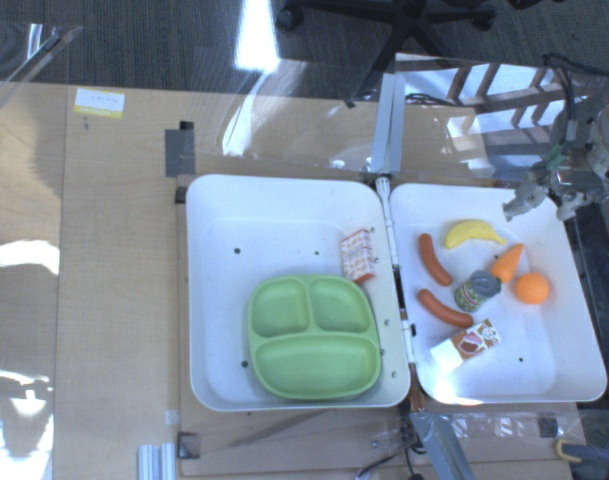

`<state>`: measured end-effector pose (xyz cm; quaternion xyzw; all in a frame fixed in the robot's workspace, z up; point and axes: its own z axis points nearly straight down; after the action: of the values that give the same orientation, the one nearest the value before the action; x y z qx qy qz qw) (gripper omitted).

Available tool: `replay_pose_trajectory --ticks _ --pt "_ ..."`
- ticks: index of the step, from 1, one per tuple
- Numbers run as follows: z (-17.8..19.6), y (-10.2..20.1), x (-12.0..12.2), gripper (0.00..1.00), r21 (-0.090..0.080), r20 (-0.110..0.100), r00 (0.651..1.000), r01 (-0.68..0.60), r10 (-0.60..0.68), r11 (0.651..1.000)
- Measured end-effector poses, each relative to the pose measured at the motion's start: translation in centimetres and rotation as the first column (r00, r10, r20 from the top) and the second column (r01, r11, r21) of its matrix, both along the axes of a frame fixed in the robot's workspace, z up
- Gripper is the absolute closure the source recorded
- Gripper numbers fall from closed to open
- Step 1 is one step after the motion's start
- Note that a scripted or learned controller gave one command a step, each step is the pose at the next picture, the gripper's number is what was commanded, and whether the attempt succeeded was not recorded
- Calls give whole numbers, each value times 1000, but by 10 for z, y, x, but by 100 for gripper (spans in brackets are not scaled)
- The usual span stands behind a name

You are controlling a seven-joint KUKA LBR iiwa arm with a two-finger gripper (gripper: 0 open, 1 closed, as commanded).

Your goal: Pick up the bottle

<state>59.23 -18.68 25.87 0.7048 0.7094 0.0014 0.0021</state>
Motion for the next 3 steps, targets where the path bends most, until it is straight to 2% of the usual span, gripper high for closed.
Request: replay_pose_trajectory --ticks 1,2,3 --pt "-86 102 3 0 2 -3 983 186 -186 983" --pt "-170 52 -54 0 2 7 946 323 -323 946" --pt "-171 106 22 0 5 4 887 462 -462 887"
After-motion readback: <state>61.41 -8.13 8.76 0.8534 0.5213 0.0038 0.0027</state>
